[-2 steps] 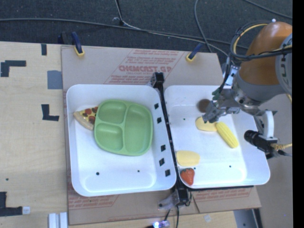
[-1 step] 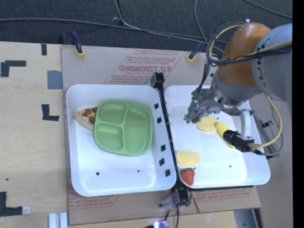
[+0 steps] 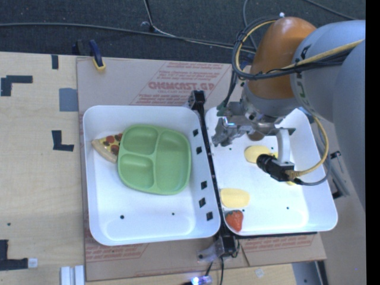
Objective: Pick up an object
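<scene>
My gripper (image 3: 227,130) hangs over the upper left part of the right bin (image 3: 309,209), close to the divider between the bins. A pale yellow piece (image 3: 254,153) lies just right of and below it, partly behind a black cable fitting (image 3: 274,166). Lower in that bin a second yellow piece (image 3: 234,196) rests next to a red strawberry (image 3: 235,220). Nothing shows in the gripper. The arm's orange band (image 3: 279,58) and grey body cover the bin's upper right.
The left bin (image 3: 101,218) holds a green divided plate (image 3: 155,159) with a pizza slice (image 3: 107,146) tucked at its left edge. Black clips (image 3: 200,153) run along the divider. Cardboard (image 3: 178,82) lies under both bins.
</scene>
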